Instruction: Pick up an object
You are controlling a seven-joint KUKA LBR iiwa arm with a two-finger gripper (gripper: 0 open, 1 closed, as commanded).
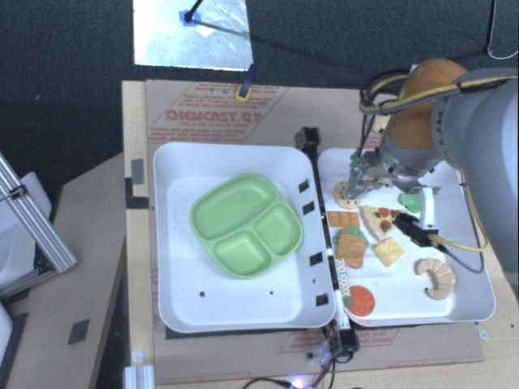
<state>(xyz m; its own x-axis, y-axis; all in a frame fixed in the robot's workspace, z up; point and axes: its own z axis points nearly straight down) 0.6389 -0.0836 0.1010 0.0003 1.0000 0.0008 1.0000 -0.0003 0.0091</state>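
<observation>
Several food pieces are crowding beneath the tool (354, 186), hovering at a round cracker (347, 193); neighbours risk being knocked, though its grip I cannot tell.

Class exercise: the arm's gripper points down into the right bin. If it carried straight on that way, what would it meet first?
Most likely the round tan cookie at the right bin's upper left: the gripper hangs just above it, tips aimed at it. Depth is unclear from one slanted view, so it could meet the bin floor beside it.
</observation>
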